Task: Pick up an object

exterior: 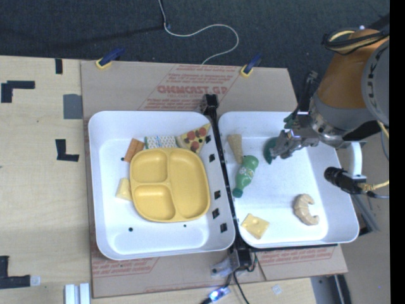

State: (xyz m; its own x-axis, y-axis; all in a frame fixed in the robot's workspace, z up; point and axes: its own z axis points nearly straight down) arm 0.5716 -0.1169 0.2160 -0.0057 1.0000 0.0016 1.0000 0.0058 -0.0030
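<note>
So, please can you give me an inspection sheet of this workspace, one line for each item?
Surface: two white bins, left bin and right bin, side by side on cardboard.
Job's things: in the right bin, green bottle, cheese wedge, croissant, cone, dark green piece at the gripper.
Clutter: in the left bin, yellow divided plate lying over several small food toys.
Grippers: gripper low over the right bin's far side; grip cannot be judged.
Cables: thin white cable beyond the cardboard; black cable on the arm.
Surroundings: dark carpet, wooden bench.
</note>
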